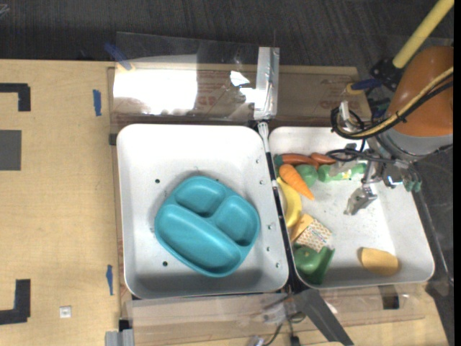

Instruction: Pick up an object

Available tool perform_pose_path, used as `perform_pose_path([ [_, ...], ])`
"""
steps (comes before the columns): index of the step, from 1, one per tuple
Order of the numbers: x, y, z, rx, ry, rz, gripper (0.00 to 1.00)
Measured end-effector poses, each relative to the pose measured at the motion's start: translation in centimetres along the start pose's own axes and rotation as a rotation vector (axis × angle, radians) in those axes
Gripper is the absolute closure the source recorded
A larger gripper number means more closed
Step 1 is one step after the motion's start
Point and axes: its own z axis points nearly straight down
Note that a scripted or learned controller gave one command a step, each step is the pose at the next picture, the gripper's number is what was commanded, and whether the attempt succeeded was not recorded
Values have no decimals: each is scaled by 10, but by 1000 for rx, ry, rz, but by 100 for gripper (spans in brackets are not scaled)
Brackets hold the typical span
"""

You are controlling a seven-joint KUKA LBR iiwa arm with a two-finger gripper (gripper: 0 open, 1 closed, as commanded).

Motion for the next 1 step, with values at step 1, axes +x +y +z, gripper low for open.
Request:
perform_pose_path([
  [1,-7,-27,47,0,-1,-150,0],
])
